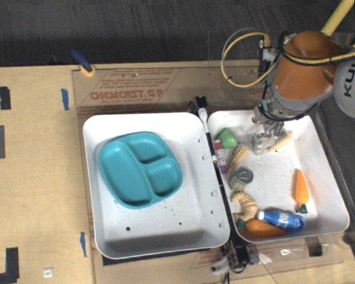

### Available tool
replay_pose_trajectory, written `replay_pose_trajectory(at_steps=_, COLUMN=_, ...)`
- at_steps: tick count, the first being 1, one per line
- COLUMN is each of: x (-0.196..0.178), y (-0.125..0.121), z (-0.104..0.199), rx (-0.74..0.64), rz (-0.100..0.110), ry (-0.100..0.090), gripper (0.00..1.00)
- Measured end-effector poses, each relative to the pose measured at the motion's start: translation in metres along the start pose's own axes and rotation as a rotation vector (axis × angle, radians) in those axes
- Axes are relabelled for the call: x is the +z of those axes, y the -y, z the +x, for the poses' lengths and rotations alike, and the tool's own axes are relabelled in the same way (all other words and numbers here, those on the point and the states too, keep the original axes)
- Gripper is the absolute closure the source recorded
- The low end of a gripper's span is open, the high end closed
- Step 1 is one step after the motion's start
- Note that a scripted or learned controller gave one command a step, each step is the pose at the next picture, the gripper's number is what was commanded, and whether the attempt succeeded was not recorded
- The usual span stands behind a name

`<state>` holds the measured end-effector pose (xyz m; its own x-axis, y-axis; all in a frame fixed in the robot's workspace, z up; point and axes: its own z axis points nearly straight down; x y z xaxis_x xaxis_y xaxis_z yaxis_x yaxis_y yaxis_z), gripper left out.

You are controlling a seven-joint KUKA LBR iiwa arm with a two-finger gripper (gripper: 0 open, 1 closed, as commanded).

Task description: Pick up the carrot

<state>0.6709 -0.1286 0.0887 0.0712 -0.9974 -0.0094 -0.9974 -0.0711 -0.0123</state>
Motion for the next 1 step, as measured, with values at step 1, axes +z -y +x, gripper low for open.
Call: replay_pose_trajectory(at_steps=1, x=-0.1419, y=-0.0203, z=0.0503, rx=-0.188, rz=0.003, ry=-0.009, gripper=1.00)
